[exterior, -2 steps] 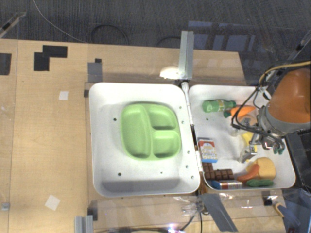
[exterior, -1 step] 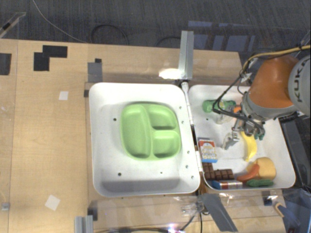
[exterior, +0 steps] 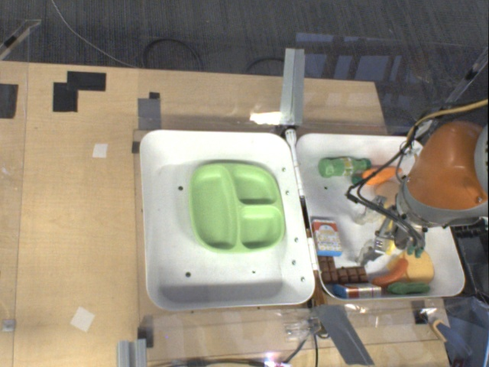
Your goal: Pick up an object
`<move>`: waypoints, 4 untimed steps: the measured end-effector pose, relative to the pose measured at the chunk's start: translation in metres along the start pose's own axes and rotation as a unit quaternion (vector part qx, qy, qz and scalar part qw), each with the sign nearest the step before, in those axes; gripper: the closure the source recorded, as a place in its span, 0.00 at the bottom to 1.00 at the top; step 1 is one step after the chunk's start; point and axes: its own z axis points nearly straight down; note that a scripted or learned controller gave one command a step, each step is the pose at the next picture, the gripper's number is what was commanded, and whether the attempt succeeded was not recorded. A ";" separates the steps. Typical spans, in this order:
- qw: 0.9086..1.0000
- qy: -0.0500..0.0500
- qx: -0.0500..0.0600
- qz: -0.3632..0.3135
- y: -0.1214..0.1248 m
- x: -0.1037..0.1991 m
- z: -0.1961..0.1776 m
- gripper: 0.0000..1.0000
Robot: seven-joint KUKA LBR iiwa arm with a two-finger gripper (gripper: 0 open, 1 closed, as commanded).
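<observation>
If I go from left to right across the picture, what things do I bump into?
Left bin → green tray → right bin → small box → green bottle → gripper → orange arm band.

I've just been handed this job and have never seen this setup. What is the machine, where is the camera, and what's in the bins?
One camera looks down at a slant on a wooden bench with two white bins. The grey and orange arm reaches in from the right; its tool hangs low over the right bin, and I can't tell whether it holds anything. The left bin holds a green divided tray. The right bin holds a green bottle, a small carton, a chocolate bar and toy food pieces near the tool.
</observation>
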 end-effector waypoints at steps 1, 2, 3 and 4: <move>0.999 0.001 0.000 -0.049 -0.015 -0.060 0.002 0.00; 0.999 0.001 0.000 -0.035 -0.016 -0.052 0.002 0.00; 0.999 -0.007 0.000 -0.038 -0.015 -0.057 -0.013 1.00; 1.000 -0.002 -0.001 -0.022 0.033 -0.098 -0.119 1.00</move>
